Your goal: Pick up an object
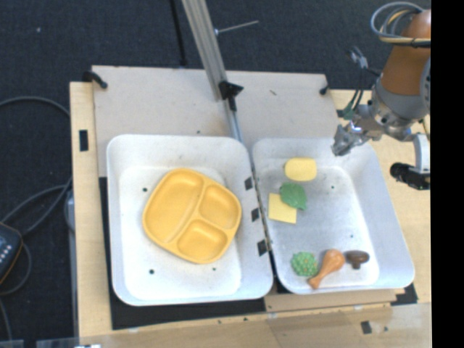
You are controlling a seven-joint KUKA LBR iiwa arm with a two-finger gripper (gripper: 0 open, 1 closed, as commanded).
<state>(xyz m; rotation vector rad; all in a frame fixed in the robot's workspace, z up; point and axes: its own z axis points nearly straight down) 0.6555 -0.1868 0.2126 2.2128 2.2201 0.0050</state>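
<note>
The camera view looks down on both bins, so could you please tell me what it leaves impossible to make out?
- The hand: small and blurred over the right bin's far rim; its state cannot be told.
- The arm: cut off by the view's right edge.
- The small brown item beside the drumstick: too small to identify.
- The flat yellow piece: partly covered by the green leaf.
</note>
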